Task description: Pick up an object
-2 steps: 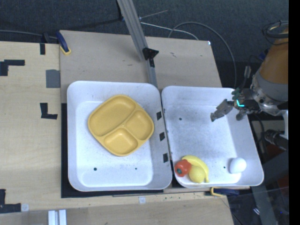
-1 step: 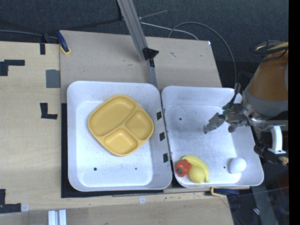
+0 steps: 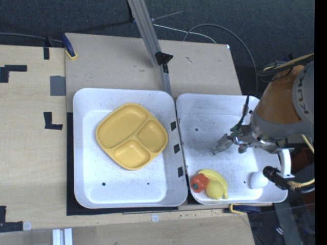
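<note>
A red-and-yellow toy fruit cluster (image 3: pixel 209 184) lies at the right bin's (image 3: pixel 204 108) near edge; whether the jaws (image 3: pixel 223 146) above are spread is unclear.

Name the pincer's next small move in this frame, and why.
Probably shift toward the near edge and descend on the yellow and red toys: the pincer hangs over bare floor of the right bin, holding nothing, with the toys in that bin's near corner.

Right bin's (image 3: pixel 204 111) middle lies open; fruit (image 3: pixel 209 184) crowds its near edge.
</note>
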Controlling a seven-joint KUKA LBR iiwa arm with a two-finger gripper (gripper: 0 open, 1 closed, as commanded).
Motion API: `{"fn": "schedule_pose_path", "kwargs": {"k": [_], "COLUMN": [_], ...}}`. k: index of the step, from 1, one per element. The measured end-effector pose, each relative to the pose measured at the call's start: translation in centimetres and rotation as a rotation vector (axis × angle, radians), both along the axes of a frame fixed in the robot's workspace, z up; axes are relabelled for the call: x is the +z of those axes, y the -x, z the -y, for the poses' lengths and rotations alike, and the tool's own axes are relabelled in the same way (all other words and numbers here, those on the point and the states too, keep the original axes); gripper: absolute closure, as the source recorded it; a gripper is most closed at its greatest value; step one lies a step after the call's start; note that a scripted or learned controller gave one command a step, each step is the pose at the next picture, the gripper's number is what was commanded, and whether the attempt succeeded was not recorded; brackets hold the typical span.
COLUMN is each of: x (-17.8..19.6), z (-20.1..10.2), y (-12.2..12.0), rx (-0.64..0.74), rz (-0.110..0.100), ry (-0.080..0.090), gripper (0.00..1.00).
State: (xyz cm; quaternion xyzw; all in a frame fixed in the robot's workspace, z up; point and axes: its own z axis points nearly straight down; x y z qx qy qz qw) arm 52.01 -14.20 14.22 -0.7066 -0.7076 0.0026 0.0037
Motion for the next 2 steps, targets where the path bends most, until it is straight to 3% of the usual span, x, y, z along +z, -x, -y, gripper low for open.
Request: {"fn": "schedule_pose_path", "kwargs": {"k": [1,2], "x": [-5.2,-4.1], "z": [0.0,-0.1], "y": [0.1,0.1], "rx": [0.0,0.001], "rz": [0.007,0.005], "ry": [0.003,0.0], "gripper": [0.0,1.0]}}
